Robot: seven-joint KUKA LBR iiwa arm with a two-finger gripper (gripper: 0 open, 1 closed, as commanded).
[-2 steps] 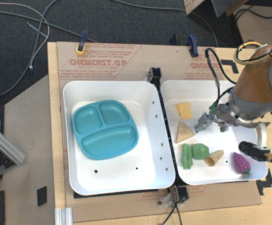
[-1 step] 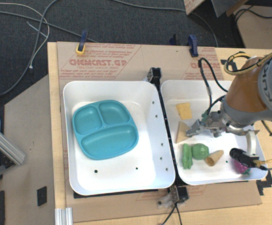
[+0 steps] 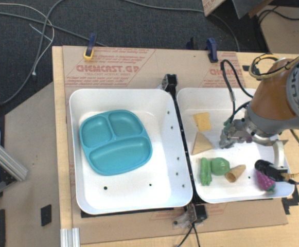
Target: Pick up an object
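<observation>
Nothing lifted yet, by the look of it: gripper low inside the right bin, beside the pale wedge, fingers too small and blurred to tell apart from together. Also lying loose there: yellow square, green pieces, cone, purple toy. Left bin holding a teal divided plate.

Teal plate, white bins

A divided plate is lying centrally in the left bin; food pieces are sitting along the right bin's near edge.
</observation>
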